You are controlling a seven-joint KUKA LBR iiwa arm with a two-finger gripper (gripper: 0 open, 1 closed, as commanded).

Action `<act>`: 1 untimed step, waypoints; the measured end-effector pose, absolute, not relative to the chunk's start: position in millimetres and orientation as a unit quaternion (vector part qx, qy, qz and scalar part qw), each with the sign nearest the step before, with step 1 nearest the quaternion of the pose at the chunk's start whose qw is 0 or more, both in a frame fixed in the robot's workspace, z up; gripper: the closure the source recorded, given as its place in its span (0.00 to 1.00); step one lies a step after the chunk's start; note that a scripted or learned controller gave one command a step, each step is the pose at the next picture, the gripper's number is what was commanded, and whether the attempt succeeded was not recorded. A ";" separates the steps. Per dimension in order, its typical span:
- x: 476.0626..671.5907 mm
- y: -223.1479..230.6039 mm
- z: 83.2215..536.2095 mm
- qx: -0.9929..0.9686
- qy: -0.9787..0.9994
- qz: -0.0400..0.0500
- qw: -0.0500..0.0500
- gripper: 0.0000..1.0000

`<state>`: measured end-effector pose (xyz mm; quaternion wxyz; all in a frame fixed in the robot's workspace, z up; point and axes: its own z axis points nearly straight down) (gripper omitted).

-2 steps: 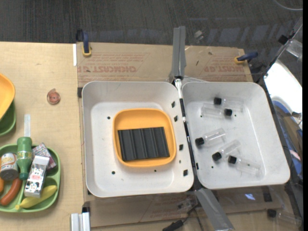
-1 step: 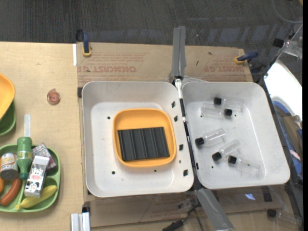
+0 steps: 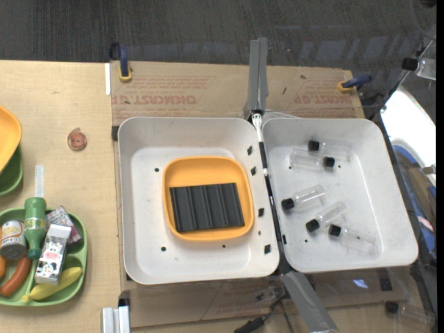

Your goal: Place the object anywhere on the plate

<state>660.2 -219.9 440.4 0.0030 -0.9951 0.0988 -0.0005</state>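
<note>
Desk held two bins | plate (image 3: 208, 172) sat in left bin (image 3: 139, 207) | vials (image 3: 305, 198) lay scattered in right bin (image 3: 388, 207), right of plate | hand state: cannot tell

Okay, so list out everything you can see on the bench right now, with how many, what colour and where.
white bins: two, side by side, mid-bench
plate: one, orange with a dark ribbed insert, in the left bin
vials: five, clear with black caps, scattered in the right bin
green tray: one, toy food and a green bottle on it, lower left
orange dish: one, far left edge
clamps: two, on the cardboard's back edge
</note>
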 end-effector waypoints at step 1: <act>660.4 -214.1 440.7 -0.995 0.098 -0.001 0.003 1.00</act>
